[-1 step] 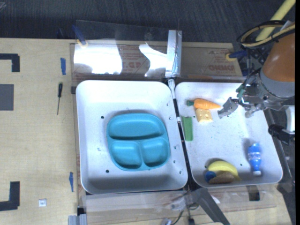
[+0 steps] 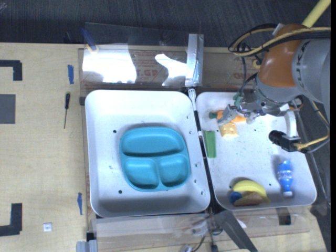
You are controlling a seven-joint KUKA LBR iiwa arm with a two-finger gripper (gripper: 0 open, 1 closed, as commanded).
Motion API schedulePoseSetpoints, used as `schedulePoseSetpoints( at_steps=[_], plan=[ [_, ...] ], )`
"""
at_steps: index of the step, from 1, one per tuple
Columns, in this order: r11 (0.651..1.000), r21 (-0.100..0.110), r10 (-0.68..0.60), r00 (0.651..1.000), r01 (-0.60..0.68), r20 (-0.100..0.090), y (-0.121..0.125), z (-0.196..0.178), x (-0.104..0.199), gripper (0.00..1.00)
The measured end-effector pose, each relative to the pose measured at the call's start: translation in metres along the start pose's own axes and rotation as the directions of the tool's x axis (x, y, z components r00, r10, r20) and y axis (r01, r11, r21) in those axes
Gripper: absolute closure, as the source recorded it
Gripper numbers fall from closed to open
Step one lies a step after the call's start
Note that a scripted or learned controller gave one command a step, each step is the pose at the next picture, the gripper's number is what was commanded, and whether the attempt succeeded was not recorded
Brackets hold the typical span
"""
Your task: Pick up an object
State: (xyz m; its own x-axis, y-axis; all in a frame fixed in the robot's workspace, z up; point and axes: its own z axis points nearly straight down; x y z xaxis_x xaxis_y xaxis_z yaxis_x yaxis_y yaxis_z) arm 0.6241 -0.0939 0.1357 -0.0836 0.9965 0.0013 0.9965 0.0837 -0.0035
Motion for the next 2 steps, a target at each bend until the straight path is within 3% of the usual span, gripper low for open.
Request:
schedulePoseSetpoints(
  at_steps=[1, 2],
  plan=[
    [1.0, -0.01, -0.009, 1.0, 0.009, 0.002, 0.013, 0.048, -0.011, 0.0],
    [1.0, -0.014, -0.009, 1.0, 0.009, 0.004, 0.015, 0.036, -0.011, 1.0]
  ],
)
